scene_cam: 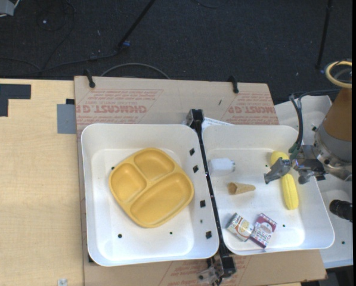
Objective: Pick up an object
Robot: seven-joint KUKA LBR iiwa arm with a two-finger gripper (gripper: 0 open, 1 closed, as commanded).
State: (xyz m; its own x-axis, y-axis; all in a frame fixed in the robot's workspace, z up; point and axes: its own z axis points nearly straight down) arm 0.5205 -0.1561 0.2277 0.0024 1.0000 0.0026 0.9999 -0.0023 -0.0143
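We find the claw [288, 170] at the right of the frame, low over the right bin [321, 234], its dark fingers spread apart with nothing between them that we can make out; one finger [277, 171] juts left and down. Just beside it, touching or nearly so, lies a yellow corn cob [290, 190], running down the frame from the claw, and at the claw's upper left edge sits a small yellow piece [278, 158] that we cannot tell apart from the cob with certainty. Above and to the right of the claw rises the arm [339, 124], its orange band meeting the grey wrist at the frame's right edge. Moving left within the same bin, we see a small tan cone-shaped piece [241, 188] near the middle, and above it, close to the divider, a pale white object [222, 165]. Toward the lower part of this bin lie two small packets side by side, one white with colored print [240, 226] and one dark red [263, 229], touching each other. Across the divider, the left bin [100, 231] holds a yellow compartment tray [151, 186] lying flat near its center. Both bins rest on a cardboard sheet [166, 103] on the surface [28, 183], whose pale wood fills the left of the frame.
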